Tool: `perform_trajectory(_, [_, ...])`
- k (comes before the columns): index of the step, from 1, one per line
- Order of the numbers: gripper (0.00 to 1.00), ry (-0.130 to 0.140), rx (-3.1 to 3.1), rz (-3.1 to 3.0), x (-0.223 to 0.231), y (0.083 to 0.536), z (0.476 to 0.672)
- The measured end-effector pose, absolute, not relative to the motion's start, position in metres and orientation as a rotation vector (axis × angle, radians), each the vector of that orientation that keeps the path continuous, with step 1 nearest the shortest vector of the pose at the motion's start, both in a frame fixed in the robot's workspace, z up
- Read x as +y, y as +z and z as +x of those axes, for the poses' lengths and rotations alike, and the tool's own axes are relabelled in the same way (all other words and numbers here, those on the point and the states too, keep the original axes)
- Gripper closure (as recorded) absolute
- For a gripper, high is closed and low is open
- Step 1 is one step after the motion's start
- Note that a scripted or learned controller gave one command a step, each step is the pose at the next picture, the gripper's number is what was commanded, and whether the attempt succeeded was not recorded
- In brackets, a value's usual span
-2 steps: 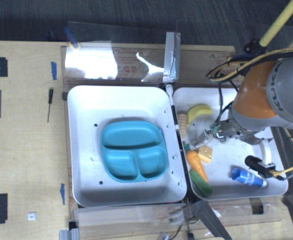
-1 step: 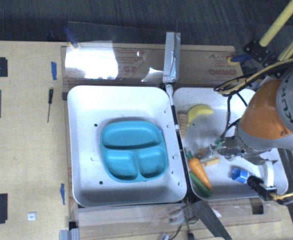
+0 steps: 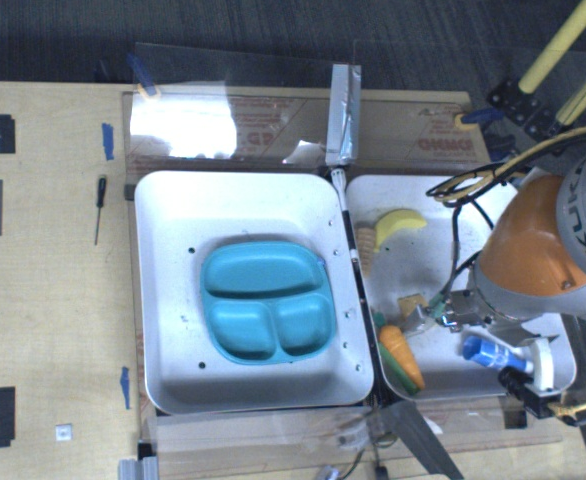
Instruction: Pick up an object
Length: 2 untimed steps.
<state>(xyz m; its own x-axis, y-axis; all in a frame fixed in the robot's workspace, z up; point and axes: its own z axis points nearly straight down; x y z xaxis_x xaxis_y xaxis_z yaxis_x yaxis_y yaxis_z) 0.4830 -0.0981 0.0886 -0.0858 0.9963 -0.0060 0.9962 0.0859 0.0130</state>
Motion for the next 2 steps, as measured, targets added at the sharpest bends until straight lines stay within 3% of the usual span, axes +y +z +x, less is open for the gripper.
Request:
perform_trajectory(1, [0.00, 0.004, 2.474, 1.929, -0.099, 0.089, 0.552])
perform_trajectory(2, [0.00, 0.008, 2.386, 2.033, -0.105, 0.088, 0.515])
